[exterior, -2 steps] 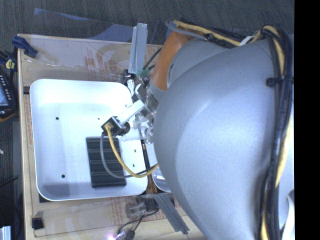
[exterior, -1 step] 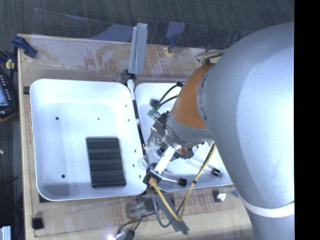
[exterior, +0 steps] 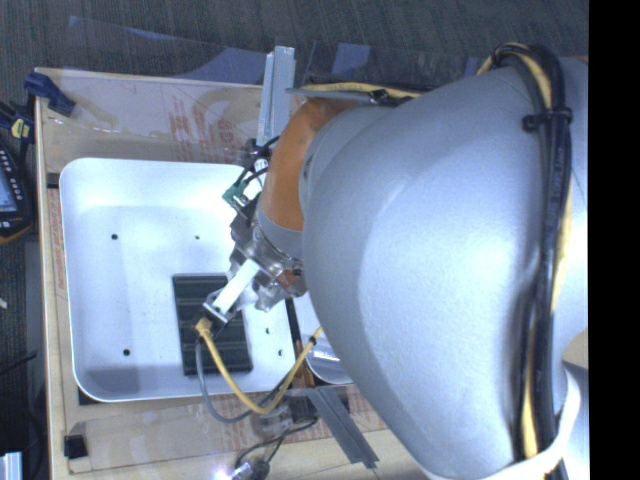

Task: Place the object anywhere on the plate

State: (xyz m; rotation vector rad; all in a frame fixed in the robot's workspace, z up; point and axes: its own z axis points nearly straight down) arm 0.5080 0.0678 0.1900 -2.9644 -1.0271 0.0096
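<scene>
Camera view: black slab near bin's front rim, open floor leftward

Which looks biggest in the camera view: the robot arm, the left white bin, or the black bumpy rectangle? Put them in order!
1. robot arm, though closeness to the camera makes it look huge.
2. left white bin.
3. black bumpy rectangle, lying in that bin.

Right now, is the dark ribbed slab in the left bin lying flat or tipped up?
Flat. The dark ribbed slab rests on the white bin floor, its ribbed face turned up toward the camera.
</scene>
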